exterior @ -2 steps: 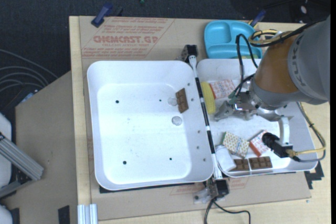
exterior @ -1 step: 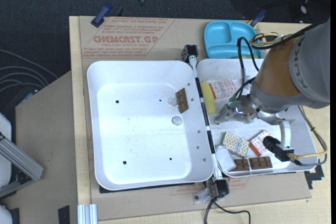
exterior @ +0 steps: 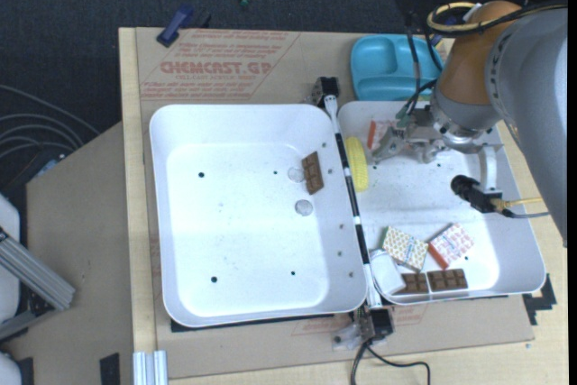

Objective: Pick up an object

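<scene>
The gripper (exterior: 406, 140) hung low in the right white plastic bin (exterior: 523, 270), near the yellow oblong object (exterior: 358, 165); grip state indeterminable, nothing visibly lifted.

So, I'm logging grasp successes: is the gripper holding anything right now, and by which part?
Cannot be told: the gripper sits low in the right white bin near the yellow oblong object, and no object shows between its fingers.

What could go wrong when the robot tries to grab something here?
The end effector sits low near the right bin's back corner, so it may bump the wall. The yellow object leans on the divider between the bins, which is awkward to grip. The packets lie flat and crowded, so it might slip or catch two.
</scene>
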Controlling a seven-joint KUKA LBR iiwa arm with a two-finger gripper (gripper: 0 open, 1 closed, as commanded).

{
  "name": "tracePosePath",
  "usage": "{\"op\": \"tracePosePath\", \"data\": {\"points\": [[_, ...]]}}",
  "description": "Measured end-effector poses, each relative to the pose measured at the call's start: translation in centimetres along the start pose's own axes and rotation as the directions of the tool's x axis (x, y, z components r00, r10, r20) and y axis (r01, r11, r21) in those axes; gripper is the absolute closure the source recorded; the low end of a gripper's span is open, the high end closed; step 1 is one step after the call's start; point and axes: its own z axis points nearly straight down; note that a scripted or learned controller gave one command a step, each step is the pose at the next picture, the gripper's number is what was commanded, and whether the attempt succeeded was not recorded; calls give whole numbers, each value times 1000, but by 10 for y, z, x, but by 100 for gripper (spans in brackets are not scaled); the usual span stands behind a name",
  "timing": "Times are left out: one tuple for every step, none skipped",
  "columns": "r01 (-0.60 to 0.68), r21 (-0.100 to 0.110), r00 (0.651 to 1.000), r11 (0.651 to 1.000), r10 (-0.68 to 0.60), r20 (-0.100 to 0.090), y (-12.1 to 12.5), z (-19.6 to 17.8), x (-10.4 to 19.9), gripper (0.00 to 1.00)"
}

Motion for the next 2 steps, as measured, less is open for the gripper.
{"op": "tracePosePath", "data": {"points": [[1, -2, 1000, 1000, -1, 2, 1, -10, 0, 100], [1, -1, 1000, 1000, -1, 2, 0, -10, 0, 0]]}}
